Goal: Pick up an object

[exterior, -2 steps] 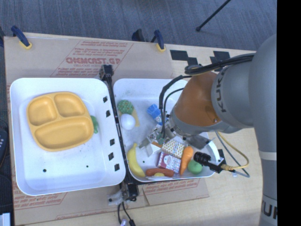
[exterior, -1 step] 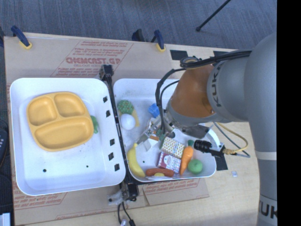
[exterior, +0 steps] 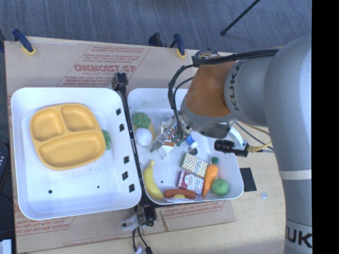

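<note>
Grey-blue carpet (exterior: 106, 7) lies beyond the worktop (exterior: 42, 62), whose brown cardboard cover is held at the far edge by blue clamps (exterior: 24, 41).

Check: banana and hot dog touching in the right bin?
Touching. The camera view shows the banana tip meeting the hot dog end with no gap.

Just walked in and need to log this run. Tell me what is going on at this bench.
A grey KUKA arm reaches from the right into the right bin, its gripper low among toy food: a white egg, broccoli, banana, carrot, sausage and small cartons. Nothing visibly sits between its fingers. The left bin bears a yellow divided tray.
</note>
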Action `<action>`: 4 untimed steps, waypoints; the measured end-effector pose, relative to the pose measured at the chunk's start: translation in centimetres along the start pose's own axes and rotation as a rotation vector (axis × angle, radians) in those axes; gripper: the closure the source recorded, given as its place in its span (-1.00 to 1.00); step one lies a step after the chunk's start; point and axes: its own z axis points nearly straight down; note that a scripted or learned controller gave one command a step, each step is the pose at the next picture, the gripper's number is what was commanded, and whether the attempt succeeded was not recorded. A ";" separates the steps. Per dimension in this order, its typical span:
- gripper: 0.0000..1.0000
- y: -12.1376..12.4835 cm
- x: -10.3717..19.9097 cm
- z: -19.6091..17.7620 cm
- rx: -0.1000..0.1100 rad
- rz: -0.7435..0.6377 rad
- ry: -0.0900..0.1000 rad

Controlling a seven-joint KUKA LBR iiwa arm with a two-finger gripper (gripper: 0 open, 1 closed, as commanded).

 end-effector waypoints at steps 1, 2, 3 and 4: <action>-1.00 -0.4 0.6 -0.1 -0.011 0.017 -0.013; -1.00 0.3 0.2 -0.1 -0.005 -0.123 -0.006; -1.00 1.2 -0.4 1.2 0.000 -0.745 0.026; -1.00 2.5 -1.0 1.2 -0.003 -0.932 0.025</action>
